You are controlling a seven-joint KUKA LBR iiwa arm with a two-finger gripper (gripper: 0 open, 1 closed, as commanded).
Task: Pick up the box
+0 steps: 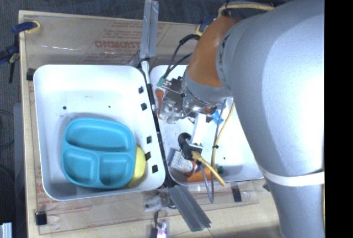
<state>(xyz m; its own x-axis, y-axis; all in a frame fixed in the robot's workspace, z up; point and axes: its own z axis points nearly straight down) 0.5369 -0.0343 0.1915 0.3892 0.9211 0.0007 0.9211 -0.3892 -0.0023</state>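
The arm (259, 65) reaches down into the right bin (242, 168), its gripper (168, 104) above a small box (180, 161); its grip cannot be told.

A blue tray (99, 151) lies in the left bin (83, 88).

Robotics lab: grey industrial arm (276, 77), plywood bench (83, 38) clamped at corner, white bins (83, 88), carpet floor.

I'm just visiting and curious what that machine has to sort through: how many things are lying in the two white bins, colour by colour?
Blue: 1, the divided tray in the left bin.
Yellow: 1, a rounded thing partly under the tray's right edge.
Orange: 1, a thing low in the right bin.
Multicoloured: 1, a small box beside it.
Total: 4 visible; the arm may hide others.
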